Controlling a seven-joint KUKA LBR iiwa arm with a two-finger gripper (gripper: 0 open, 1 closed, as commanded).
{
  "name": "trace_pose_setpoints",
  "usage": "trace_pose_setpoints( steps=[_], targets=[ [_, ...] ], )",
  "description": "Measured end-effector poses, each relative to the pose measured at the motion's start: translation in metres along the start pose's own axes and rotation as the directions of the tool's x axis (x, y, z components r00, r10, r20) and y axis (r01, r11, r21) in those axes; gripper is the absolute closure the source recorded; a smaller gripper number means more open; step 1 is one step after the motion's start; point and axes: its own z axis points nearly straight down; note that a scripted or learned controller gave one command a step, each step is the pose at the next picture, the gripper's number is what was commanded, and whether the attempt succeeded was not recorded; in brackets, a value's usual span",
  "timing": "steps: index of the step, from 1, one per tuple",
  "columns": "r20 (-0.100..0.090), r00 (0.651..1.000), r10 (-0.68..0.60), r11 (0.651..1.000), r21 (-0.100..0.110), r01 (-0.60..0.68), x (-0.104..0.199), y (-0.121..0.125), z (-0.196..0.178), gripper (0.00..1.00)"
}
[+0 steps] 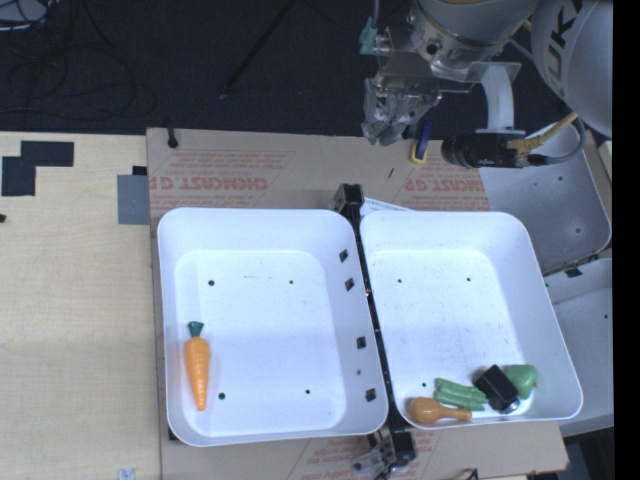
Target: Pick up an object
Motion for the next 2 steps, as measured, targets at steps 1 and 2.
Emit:
trace_pose_setpoints(
  steps=[1,2],
  targets=[
    [-0.001,1.0,-0.003,1.0,-0.003,0.003,0.075,-0.025,-0.003,1.0],
    [-0.004,1.0,0.0,1.0,-0.015,0.0,0.091,-0.072,-0.099,1.0]
  ],
)
